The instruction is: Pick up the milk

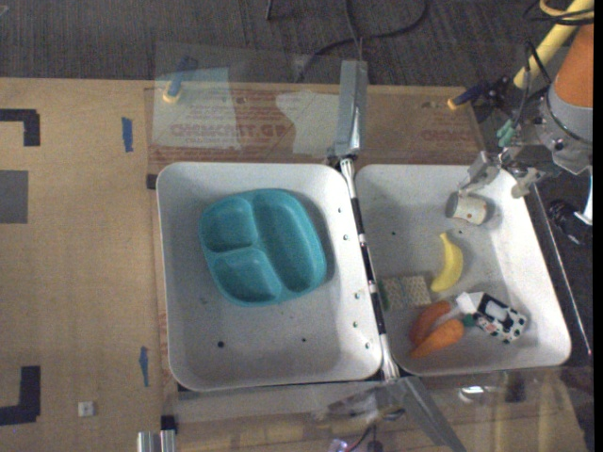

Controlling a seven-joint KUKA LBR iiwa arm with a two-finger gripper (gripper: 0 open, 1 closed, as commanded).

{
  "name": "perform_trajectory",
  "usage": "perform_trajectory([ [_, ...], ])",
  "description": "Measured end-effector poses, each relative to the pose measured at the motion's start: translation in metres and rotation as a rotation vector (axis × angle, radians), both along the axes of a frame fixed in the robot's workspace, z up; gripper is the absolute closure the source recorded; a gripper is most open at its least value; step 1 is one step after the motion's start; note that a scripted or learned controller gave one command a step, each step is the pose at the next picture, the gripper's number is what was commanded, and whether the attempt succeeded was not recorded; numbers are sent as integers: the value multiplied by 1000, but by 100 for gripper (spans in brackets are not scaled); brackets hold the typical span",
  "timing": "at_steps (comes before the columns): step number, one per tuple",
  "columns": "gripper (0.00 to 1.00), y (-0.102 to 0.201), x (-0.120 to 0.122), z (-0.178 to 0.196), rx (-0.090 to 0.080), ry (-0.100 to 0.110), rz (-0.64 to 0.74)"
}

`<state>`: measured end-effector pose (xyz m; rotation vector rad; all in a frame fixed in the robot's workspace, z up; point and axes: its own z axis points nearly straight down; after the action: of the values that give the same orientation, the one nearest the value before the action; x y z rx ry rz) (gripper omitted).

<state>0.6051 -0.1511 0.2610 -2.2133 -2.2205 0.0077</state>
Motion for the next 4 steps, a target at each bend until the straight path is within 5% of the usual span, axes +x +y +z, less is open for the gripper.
perform_trajectory([
  [1,0,-45,-56,-77,2,-2,195],
  [2,0,-69,-100,-143,-13,-36,261],
  [3,0,-55,-108,-150,-42,-66,345],
  [4,0,-68,-125,-44,-2,-11,332],
])
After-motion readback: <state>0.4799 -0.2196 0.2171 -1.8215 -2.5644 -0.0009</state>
